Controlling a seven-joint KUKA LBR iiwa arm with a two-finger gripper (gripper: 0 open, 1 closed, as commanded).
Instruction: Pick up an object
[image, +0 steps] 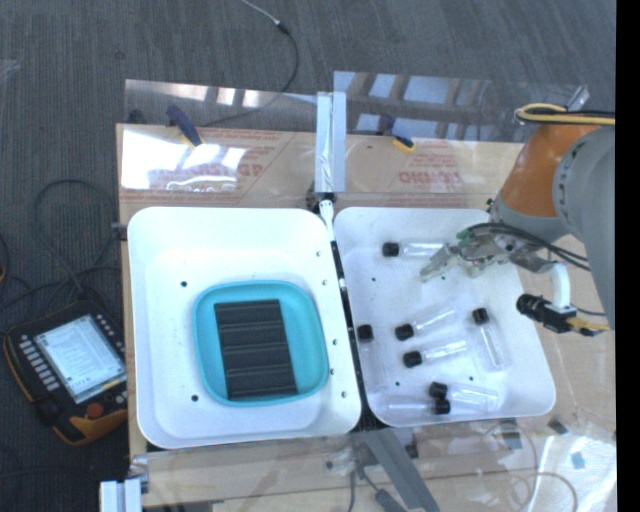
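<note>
Here, clear black-capped vials (430, 322) lie scattered under the end effector (440, 262), fingers spread apart.

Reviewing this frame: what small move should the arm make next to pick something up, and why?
Probably shift the end effector a little toward the top-left of the right bin, over the capped vial lying there, then descend. The fingers appear spread and nothing sits between them, and that vial is the nearest one, with bare floor around it.
</note>
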